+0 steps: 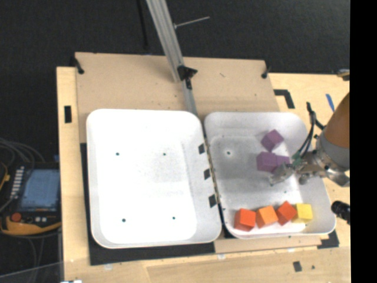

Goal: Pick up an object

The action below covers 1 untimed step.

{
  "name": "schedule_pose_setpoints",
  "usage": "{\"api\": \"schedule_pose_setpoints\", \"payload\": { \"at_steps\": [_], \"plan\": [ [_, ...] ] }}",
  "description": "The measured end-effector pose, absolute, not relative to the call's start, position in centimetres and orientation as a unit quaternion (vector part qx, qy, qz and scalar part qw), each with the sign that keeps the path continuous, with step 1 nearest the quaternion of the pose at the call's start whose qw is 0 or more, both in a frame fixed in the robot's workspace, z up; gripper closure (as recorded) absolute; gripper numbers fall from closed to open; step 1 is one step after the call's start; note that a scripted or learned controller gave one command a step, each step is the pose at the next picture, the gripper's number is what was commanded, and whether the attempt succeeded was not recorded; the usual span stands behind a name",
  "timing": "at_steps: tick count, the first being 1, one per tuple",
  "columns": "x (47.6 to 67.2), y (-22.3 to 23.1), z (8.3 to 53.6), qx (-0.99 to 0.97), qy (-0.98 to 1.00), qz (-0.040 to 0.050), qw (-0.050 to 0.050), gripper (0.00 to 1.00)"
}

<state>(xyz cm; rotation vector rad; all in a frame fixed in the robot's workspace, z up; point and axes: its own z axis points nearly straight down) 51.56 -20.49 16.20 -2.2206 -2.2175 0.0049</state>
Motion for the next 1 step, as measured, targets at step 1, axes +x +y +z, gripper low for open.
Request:
{"api": "schedule_pose_setpoints", "payload": {
  "at_steps": [1],
  "plan": [
    [52.23, -20.85, 11.61, -0.708, -0.706, 0.0014, 0.001, 0.00]
  ]
}}
